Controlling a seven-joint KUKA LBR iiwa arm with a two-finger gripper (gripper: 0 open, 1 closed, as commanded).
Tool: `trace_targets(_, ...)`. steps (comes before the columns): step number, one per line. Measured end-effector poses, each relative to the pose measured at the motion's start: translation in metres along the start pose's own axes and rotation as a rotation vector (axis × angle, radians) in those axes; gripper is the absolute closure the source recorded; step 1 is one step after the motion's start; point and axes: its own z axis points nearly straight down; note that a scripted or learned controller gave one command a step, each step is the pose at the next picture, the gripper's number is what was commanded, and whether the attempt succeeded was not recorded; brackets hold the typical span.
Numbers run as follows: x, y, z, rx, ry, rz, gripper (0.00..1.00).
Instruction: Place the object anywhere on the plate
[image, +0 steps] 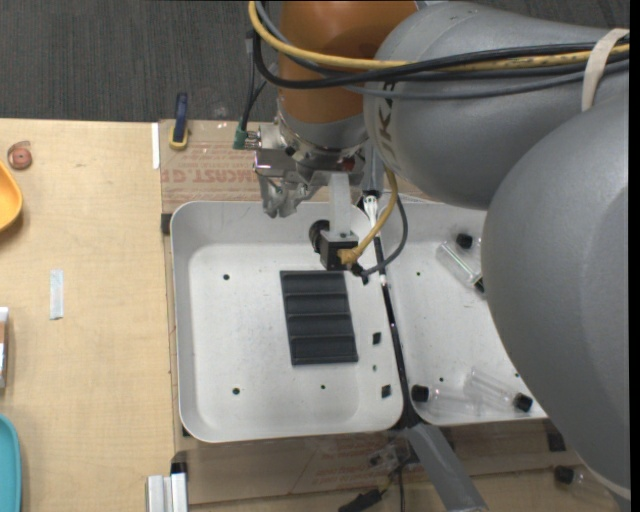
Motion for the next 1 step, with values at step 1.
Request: trace_targets(1,0.0117,-0.0481,0.0185,0.0,0.0,-0.078,1.0)
